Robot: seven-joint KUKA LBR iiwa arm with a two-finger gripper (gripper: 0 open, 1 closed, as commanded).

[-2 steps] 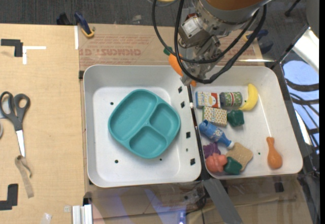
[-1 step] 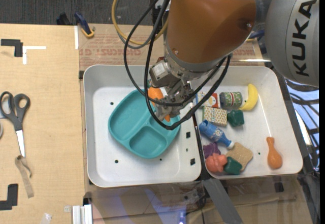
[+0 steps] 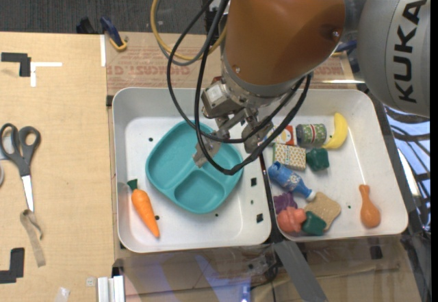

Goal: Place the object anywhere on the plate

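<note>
Camera view: I saw the pincer [image 3: 220,144] over the teal plate [image 3: 185,181] in the left bin [image 3: 205,235].
Pincer state: I couldn't tell.
Carrot [image 3: 144,208]: lay just beside the plate's lower left edge.
Right bin [image 3: 390,225]: held toy foods.

The arm [image 3: 287,27] hides the bins' [image 3: 130,211] far rims.

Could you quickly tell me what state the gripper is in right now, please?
Gripper: above the teal plate in the left bin; open or shut cannot be told, and nothing is visibly held.
</note>
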